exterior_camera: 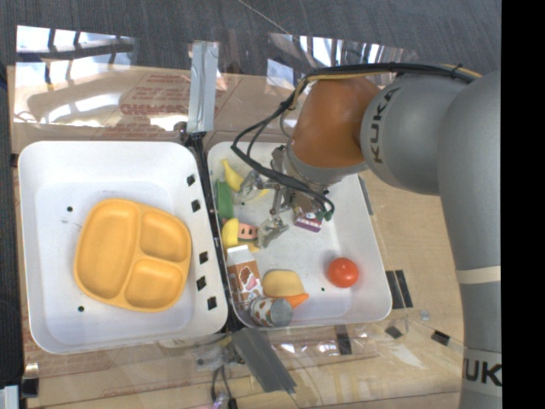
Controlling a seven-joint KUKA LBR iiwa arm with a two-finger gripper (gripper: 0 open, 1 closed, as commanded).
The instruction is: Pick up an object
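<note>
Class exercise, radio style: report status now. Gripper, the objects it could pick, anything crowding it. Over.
Gripper low in right bin, nothing seen between fingers. Red tomato lies apart, free. Yellow banana, green piece crowd the left wall. Yellow tray alone in left bin.

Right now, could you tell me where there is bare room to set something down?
The left bin has bare floor all around the yellow tray. In the right bin, the stretch between the gripper and the tomato is bare. Its left side, by the banana and can, is crowded.

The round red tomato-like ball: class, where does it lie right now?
The round red ball lies in the right-hand white bin, towards its near right corner, just right of the yellow lemon-shaped piece and below the gripper.
</note>
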